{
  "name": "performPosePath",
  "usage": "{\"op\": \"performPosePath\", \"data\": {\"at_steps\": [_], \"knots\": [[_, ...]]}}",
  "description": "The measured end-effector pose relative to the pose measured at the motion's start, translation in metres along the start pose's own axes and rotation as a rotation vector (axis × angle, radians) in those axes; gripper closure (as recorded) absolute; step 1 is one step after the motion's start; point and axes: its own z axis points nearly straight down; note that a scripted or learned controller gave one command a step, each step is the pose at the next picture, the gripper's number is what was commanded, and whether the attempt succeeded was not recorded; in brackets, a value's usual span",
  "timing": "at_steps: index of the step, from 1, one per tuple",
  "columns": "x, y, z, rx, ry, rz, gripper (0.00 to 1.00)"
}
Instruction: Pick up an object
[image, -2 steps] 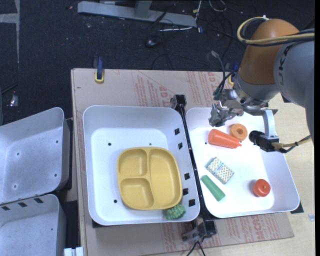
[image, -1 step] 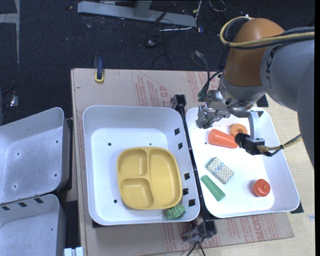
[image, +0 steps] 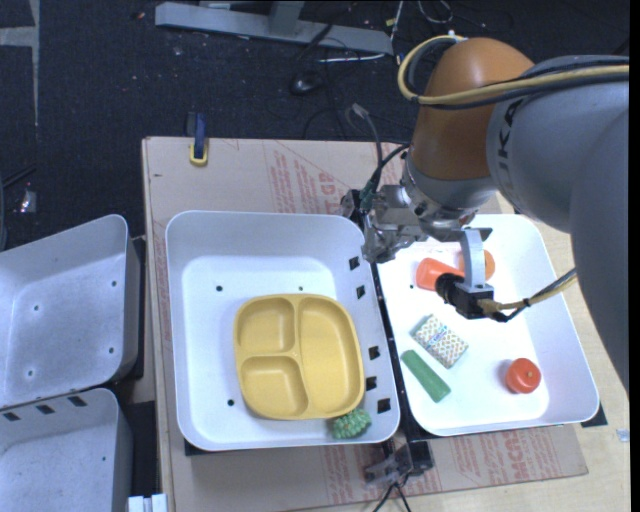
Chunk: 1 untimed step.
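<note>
Brightness: I'm seeing even overhead light washing both white bins (image: 200, 250).
Glare: a soft sheen is showing on the arm's orange band (image: 465, 100).
Shadows: faint ones are falling under the yellow tray (image: 298, 355).
Focus: the dark floor behind the bins is looking grainy.

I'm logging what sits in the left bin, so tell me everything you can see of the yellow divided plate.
The yellow divided plate looks like smooth moulded plastic, a rounded rectangle with a raised rim and three compartments: two at the far side, one wide one nearer the camera. It lies flat and right side up on the floor of the left white bin, turned slightly askew to the bin's walls. Nothing lies in its compartments. A small green knobbly object sits against its near right corner.
</note>
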Motion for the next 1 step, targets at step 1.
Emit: {"op": "performPosePath", "data": {"at_steps": [1], "knots": [[0.0417,-0.0121,0.0088,0.002,-0.001,0.001,1.0]]}}
